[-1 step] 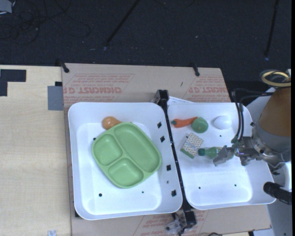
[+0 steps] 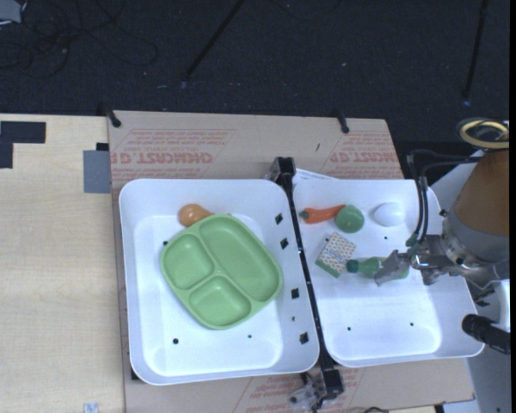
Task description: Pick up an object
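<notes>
Inside the right bin (image 2: 387,338), five small objects sit in its upper half. A small green bottle (image 2: 362,266) lies on its side near the middle of that bin, its far end touching or just in front of the gripper (image 2: 394,267). The gripper's grey fingers point toward the left of the view at the bottle's end; whether they are open or closed cannot be told, and the bottle does not clearly sit between them. Just left of the bottle, touching or nearly so, lies one patterned square packet (image 2: 335,255), tilted like a diamond. Above these, along the bin's far wall, sit one orange carrot (image 2: 322,214), one green ball (image 2: 350,218) just beside the carrot's tip, and one white egg-shaped object (image 2: 387,213) a little further right. The lower half of the right bin is bare white floor, giving open room toward the near edge. The arm (image 2: 482,209), grey with an orange band, enters over the bin's right rim.

The left bin (image 2: 146,342) shares a dark central divider with the right one. It holds one green divided plate (image 2: 221,270) with three compartments, lying flat at its centre, and one orange round fruit (image 2: 192,214) touching the plate's upper left rim. Both bins rest on a cardboard sheet (image 2: 189,149) over a pale wooden bench (image 2: 43,265).
</notes>
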{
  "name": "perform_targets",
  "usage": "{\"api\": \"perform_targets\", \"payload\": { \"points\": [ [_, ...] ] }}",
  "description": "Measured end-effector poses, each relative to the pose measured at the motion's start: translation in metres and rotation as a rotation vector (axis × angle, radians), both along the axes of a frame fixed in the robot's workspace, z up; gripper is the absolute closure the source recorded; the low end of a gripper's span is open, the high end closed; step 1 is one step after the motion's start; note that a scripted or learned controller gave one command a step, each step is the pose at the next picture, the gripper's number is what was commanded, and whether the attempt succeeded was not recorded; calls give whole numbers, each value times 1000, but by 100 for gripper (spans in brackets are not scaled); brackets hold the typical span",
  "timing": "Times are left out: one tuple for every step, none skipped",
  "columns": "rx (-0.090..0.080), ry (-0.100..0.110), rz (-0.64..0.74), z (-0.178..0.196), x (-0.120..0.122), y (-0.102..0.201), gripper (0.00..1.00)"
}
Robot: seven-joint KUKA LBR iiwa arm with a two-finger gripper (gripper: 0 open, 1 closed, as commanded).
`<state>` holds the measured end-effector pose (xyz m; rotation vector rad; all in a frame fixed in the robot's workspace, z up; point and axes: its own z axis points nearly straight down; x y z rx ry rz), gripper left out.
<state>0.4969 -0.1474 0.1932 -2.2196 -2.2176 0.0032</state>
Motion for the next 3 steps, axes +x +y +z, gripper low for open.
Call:
{"api": "perform_targets", "payload": {
  "points": [
    [2, 4, 1, -47, -8, 4, 0],
    [1, 3, 1, -100, -9, 5, 0],
    [1, 2, -6, -88, -9, 3, 100]
  ]
}}
